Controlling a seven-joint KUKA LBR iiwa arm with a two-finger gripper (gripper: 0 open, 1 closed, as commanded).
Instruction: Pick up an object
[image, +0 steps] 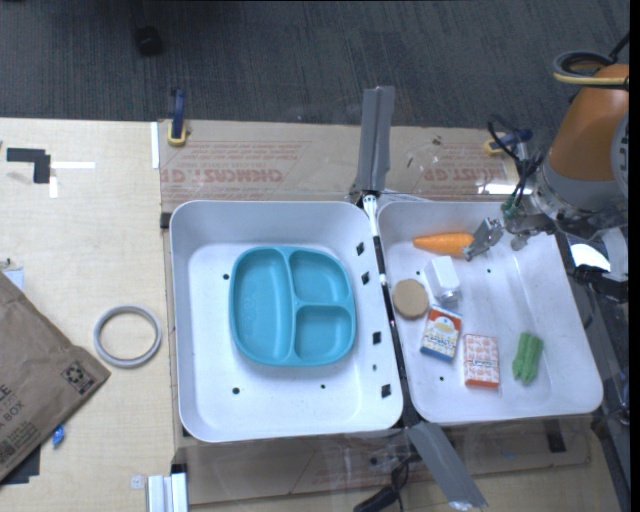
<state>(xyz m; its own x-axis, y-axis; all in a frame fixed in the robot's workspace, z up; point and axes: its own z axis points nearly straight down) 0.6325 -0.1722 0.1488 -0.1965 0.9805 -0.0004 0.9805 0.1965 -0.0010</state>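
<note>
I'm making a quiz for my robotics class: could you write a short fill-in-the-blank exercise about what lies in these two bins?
1. The blue divided plate lies in the ____ bin.
2. The gripper sits beside the ____-coloured carrot.
3. The green object lies to the ____ of the red-and-white packet.
4. The round tan disc lies in the same bin as the ____.

Missing words: left; orange; right; carrot
</note>
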